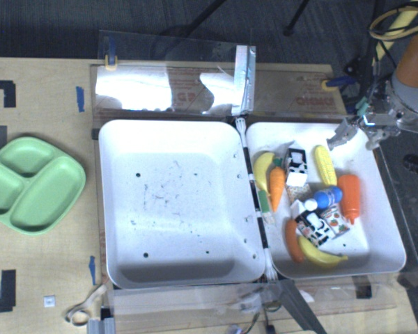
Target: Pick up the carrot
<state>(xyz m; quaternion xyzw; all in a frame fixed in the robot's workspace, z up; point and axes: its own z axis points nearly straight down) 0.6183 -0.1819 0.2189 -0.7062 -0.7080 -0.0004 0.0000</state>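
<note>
Arm (408, 75) hovers above right bin's (389, 245) back corner.

Grey arm (404, 110) with an orange band (412, 65), yellow and black cables (393, 23) looped above.

Robotics lab bench, seen from above.

Marked as a test rig by two shallow white bins (171, 200) side by side on a wooden bench (35, 103), black and blue tape marks (3, 92) at left, stand legs (303, 5) and dark carpet at far, yellow cabling (397, 23) at far right, toy food heaped in the right bin (383, 242).
</note>
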